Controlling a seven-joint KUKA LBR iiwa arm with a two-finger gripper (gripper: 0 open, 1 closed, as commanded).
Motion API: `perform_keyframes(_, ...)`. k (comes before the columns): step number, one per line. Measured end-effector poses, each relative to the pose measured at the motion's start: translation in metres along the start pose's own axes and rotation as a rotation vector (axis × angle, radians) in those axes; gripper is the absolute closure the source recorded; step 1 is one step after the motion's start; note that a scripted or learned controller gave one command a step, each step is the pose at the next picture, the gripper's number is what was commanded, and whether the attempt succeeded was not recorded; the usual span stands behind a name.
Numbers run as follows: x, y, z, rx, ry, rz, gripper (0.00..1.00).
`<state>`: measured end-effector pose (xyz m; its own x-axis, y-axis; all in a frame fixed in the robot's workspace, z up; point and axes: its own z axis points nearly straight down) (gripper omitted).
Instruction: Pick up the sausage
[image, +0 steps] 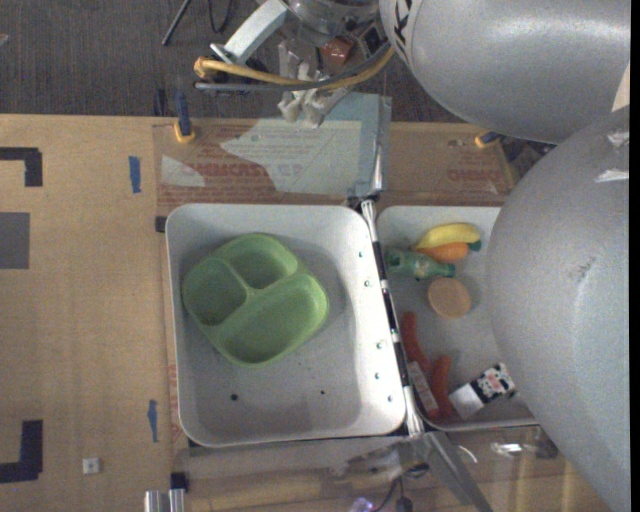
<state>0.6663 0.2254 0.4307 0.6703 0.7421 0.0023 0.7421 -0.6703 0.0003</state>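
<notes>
Counter (80, 300) carries two white bins. Sausage (412, 345) lies in the right bin (440, 215) at its 7 o'clock edge, untouched. Pincer (305, 100) hovers beyond the bins at 12 o'clock; state cannot be told. Pickup not yet begun.

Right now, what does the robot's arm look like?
The arm is big, round and smooth, grey and a bit shiny. Black lettering peeks out on its upper part. Near the end effector, yellow cables loop around pale metal parts.
</notes>
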Motion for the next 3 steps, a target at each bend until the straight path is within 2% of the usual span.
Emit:
perform_keyframes(1, -0.026, 0.006, 0.146, 0.003, -0.006, -0.111, 1.00)
perform_keyframes(2, 0.000, 0.000, 0.049, 0.000, -0.001, -0.008, 1.00)
perform_keyframes(3, -0.003, -0.001, -0.005, 0.000, 0.001, 0.151, 1.00)
